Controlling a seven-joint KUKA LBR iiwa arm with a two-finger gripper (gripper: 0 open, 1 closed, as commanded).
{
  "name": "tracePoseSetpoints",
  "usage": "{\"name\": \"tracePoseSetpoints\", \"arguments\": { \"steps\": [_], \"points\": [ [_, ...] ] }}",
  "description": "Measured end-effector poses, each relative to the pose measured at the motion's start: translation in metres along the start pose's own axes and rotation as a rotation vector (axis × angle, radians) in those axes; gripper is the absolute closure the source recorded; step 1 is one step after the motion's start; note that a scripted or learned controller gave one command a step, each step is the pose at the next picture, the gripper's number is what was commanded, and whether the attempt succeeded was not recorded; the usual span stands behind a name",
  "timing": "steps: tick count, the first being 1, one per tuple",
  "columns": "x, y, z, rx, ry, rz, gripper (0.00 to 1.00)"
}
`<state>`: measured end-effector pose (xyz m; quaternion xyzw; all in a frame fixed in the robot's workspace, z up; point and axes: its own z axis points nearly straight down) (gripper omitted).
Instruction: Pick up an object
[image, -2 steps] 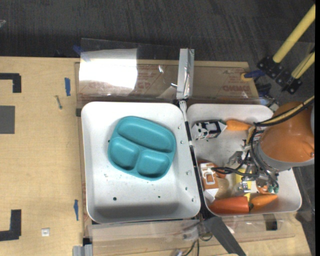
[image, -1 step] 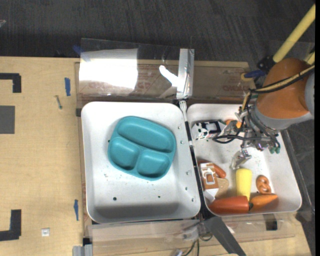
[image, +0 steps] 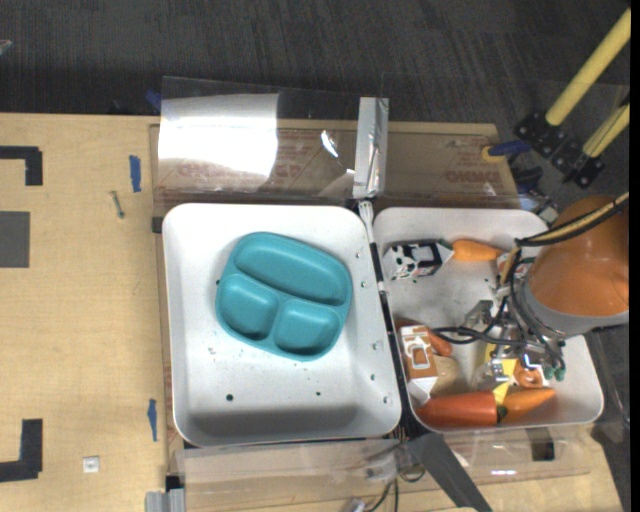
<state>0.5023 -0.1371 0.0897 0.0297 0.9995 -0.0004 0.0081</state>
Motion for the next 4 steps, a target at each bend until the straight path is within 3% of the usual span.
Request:
{"name": "tracePoseSetpoints", "arguments": {
  "steps": [1,2,3,4],
  "points": [
    [-0.099,0.006,-0.036,0.0,0.004,-0.044,0.0],
    [-0.01,-0.03,-0.01,-0.002,0.014,-0.192,0.0],
    [0.008,-0.062,0.001,-0.004,0.007,-0.102,0.0],
    [-0.05,-0.041,-0.047,-0.001,0.004,-0.362,0.0]
  ]
}}
